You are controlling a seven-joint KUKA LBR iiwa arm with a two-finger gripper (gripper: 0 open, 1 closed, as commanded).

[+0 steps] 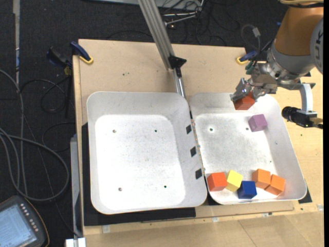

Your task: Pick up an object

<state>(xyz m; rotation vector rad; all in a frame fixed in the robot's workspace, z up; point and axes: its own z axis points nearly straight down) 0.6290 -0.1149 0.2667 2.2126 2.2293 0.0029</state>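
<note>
Camera view from above has the gripper [245,98] over the far rim of the right bin [290,151], its 2 fingers closed narrowly around a red-orange block [245,102] lifted clear of the bin floor. Near that block, a matte purple cube [257,122] sits alone on the speckled white floor. Against this bin's near wall, 5 hard-edged cubes bunch together: an orange cube [217,180], a yellow cube [234,179], a blue cube [247,189] and 2 more orange cubes [262,177] [277,183]. Open floor spans the bin's middle. Beside it lies the left bin [97,153], smooth with rounded corners.
</note>
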